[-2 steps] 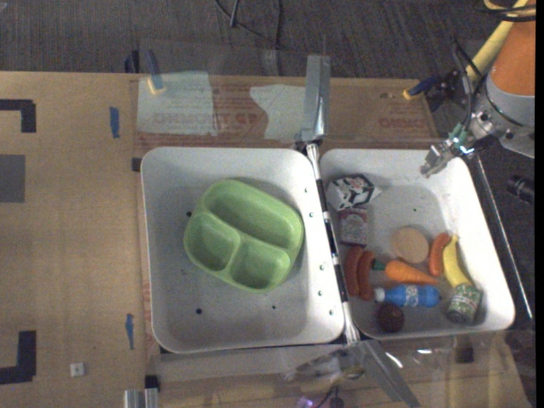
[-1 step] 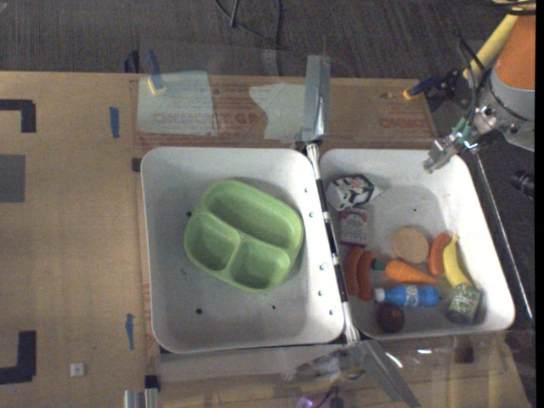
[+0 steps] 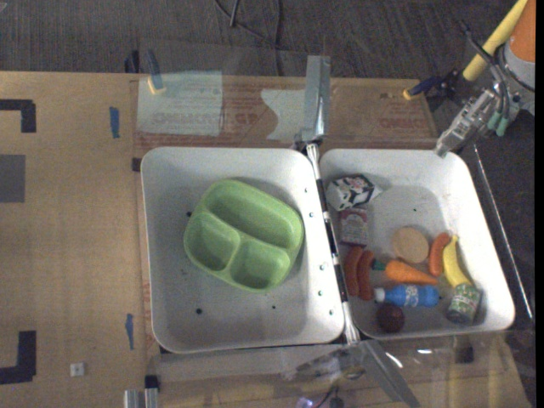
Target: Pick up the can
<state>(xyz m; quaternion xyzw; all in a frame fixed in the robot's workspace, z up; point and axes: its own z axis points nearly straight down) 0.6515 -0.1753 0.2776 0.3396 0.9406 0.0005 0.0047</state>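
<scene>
The can stood in the near right corner of the right bin, close against both the right wall and the near wall, so little room lay on those two sides of it. A banana lay just beside it on the far side, with an orange sausage-like piece next to that, and a small blue bottle lay on its side to the can's left, its end near the can. A dark round fruit sat by the near wall, a carrot lay above the bottle, two red sausages rested near the wall between the bins, and a tan round disc sat mid-bin. A small carton and a black-and-white carton lay toward the far left corner. The far right part of this bin was bare white floor. The left bin held a green divided tray near its middle, with free floor all round it. The gripper hung beyond the far right corner of the right bin, above the bench edge, well apart from the can and with nothing seen between its fingers; how far they were spread could not be told, as they were blurred and seen at a slant. The arm was cut off by the upper right corner of the view. The can's label was too small to read, and the lettering on the cartons was likewise unclear.
</scene>
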